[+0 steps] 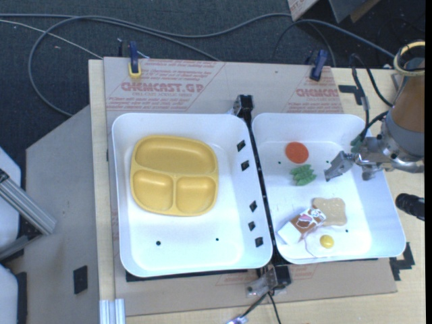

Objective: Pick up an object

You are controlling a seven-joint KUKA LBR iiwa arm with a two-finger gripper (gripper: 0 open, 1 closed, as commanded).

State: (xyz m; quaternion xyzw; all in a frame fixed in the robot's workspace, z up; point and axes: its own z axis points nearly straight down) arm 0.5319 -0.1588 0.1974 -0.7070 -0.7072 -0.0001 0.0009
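Arm: grey KUKA arm enters from the right, its orange band above the wrist, over the right edge of the right bin.
Gripper: gripper is over the upper right part of the right bin; one dark finger points left and down. Whether it is open or closed cannot be told, and nothing is seen held.
Red round toy: tomato-like piece lies in the upper middle of the right bin, left of the gripper and apart from it.
Green piece: small leafy toy lies just below the red one, left of the finger and slightly lower, nearest to it.
Toast slice: tan piece lies below the gripper, well apart.
Fried egg: white with yellow yolk, at the bin's lower edge.
Red-and-white item: small piece touching the toast's left side, kind unclear.
Left bin: left bin holds a yellow three-compartment plate in its upper left.
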